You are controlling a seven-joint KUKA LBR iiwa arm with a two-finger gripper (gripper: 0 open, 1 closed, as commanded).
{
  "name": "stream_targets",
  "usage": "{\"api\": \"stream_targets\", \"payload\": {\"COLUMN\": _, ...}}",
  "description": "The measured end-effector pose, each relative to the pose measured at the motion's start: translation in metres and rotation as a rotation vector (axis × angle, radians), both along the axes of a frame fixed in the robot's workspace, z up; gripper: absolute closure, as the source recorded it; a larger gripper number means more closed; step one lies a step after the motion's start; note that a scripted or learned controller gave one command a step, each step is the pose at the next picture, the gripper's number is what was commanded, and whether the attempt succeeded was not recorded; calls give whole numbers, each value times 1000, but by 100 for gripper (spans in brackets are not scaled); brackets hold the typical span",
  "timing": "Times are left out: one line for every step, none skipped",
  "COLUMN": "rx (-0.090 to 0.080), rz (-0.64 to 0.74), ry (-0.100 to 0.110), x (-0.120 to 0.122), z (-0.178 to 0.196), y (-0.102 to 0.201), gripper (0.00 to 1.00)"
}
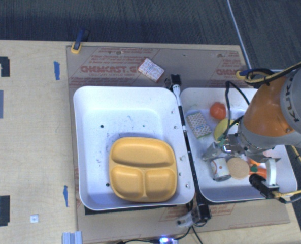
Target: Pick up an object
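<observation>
Although I could not tell the end effector's (222, 149) state, it was low in the right bin (287, 184) among small objects, beside a tan round piece (237, 168), so I judged the grasp step underway, needing closure, then a lift.
</observation>
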State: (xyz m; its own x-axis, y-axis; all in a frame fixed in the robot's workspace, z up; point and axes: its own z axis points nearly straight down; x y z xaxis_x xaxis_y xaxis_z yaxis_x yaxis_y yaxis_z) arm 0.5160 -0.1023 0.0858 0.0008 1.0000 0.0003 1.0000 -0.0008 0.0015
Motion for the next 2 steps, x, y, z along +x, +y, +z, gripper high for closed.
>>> {"api": "stream_targets", "payload": {"rx": -1, "rz": 0, "ry": -3, "x": -15, "z": 0, "y": 8, "gripper": 0}}
{"api": "stream_targets", "payload": {"rx": -3, "rz": -1, "ry": -8, "x": -13, "z": 11, "y": 7, "gripper": 100}}
